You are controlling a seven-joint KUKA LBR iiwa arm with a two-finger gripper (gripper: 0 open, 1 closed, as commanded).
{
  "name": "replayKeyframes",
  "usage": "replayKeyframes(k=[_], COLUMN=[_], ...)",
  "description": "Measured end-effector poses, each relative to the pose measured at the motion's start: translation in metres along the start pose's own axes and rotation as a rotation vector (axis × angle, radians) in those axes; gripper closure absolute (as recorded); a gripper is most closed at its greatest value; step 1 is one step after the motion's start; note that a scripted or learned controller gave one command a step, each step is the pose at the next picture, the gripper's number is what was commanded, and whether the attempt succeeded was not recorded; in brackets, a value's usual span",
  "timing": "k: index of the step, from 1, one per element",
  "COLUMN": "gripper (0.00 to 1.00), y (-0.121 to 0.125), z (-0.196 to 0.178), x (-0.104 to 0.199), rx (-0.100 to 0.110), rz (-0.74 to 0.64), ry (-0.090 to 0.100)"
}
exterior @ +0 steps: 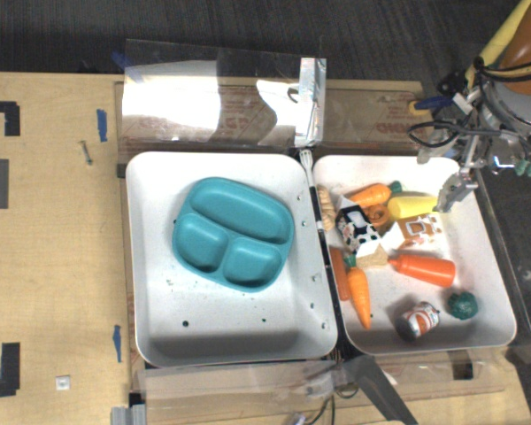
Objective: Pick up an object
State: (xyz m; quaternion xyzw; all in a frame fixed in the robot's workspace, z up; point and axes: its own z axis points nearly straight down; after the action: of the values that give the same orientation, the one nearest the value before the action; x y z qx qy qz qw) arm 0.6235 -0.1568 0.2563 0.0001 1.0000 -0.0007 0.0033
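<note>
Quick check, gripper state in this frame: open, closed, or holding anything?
Gripper: cannot be told; it sits at the far right of the right bin, just right of the yellow toy.

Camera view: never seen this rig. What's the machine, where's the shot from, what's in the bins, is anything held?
One fixed camera looks down at a slant on a bench with two shallow white bins. The left bin holds a teal divided tray. The right bin holds toy food and small items: an orange carrot, a yellow piece, an orange-red bottle, a small can and a dark green ball. The robot arm enters from the right; its tool hangs over the right bin's upper corner. Nothing visibly held.
</note>
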Motion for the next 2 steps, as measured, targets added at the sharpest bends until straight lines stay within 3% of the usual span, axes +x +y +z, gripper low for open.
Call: replayKeyframes(k=[1, 2], gripper=[0.0, 0.0], y=[-0.008, -0.012], z=[0.131, 0.163], x=[0.03, 0.083], rx=[-0.003, -0.001], rz=[0.109, 0.346], ry=[0.012, -0.014])
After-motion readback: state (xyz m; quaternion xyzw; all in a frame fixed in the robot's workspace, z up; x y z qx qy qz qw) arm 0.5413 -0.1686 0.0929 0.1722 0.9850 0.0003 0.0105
